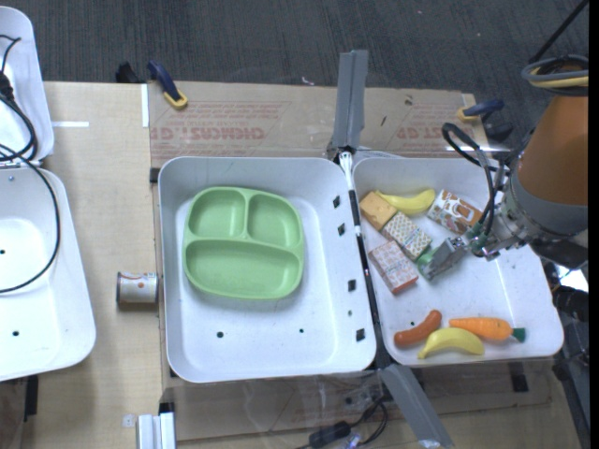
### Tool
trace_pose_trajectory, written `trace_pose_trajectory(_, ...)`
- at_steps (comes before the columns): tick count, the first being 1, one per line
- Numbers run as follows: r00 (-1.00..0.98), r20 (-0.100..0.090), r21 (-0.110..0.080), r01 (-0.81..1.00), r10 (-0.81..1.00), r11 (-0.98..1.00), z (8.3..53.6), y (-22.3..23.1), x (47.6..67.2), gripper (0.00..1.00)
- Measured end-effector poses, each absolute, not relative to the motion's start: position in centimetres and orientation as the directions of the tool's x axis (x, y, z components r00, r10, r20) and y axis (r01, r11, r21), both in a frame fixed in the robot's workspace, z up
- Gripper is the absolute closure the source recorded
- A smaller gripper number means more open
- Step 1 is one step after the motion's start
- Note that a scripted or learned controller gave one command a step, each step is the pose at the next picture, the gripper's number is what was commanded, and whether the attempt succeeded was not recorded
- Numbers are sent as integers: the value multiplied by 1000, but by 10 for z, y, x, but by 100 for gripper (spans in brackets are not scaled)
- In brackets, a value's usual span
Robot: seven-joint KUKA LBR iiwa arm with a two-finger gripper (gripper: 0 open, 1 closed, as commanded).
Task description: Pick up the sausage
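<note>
Your tabletop (94, 110) carries two white bins side by side. The left bin (253, 344) holds a green divided plate (245, 243) set toward its ten o'clock corner. The right bin (524, 288) holds the clutter.

Your arm (557, 166) comes in from three o'clock and hangs over the right bin's two o'clock area. Your gripper (440, 260) points toward nine o'clock near the bin's centre, just beside the patterned blocks (401, 251); at this angle you cannot tell how far apart its jaws stand, and nothing visibly sits between them.

At the bin's twelve o'clock lie a tan block (376, 210), a yellow banana (409, 201) and a small printed carton (455, 212).

The sausage (417, 329) lies at the bin's six o'clock, well apart from your gripper. A second banana (452, 343) touches it at its four o'clock side, and a carrot (483, 327) lies just beyond at three o'clock.
</note>
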State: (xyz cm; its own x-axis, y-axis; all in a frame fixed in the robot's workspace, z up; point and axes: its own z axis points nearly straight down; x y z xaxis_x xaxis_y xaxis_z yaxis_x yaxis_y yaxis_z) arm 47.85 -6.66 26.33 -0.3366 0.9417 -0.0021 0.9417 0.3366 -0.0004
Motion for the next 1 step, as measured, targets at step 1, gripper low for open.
trace_pose_trajectory(1, -466, 1, -3, 885, 885, 466, 134, -122, 481, 0)
